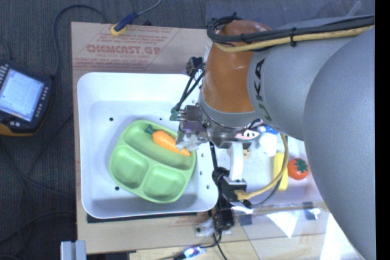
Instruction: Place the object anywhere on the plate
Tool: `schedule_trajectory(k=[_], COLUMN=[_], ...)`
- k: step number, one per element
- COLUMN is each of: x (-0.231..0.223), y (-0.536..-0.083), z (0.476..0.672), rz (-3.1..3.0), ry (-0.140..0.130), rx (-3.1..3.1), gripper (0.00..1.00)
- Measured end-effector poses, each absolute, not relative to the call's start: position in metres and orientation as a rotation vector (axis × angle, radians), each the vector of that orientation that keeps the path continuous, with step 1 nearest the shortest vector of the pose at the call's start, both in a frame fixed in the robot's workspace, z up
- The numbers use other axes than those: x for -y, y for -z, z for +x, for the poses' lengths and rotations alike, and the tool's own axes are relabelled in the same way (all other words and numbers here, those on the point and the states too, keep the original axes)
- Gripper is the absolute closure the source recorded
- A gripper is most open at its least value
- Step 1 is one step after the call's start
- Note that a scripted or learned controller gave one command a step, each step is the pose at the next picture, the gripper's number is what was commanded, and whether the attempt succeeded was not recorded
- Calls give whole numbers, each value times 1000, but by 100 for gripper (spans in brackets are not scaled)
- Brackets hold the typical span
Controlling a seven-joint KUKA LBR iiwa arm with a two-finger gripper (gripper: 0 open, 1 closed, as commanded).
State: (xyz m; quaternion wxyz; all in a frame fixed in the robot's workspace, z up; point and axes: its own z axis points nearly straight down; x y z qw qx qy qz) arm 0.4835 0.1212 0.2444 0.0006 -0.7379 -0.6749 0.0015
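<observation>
A green plate (pixel 137 170) with three compartments lies in the left white bin (pixel 103 94). An orange carrot (pixel 167 142) rests in the plate's upper right compartment, slanting down to the right. My gripper (pixel 186 142) hangs over the plate's right edge, right at the carrot's lower end. The wrist and cables above cover most of it.
The right bin (pixel 297 192) holds a red tomato-like toy (pixel 298 168), a yellow banana-like piece (pixel 279 170) and a small white figure (pixel 266 142). The arm's grey body covers most of that bin. A teach pendant (pixel 18 97) lies on the floor at left.
</observation>
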Motion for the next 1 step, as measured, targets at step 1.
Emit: schedule_trajectory(k=[1], x=[-119], y=[-243], z=[483], rz=[-2321], ry=[-11], rx=[2116], gripper=[0])
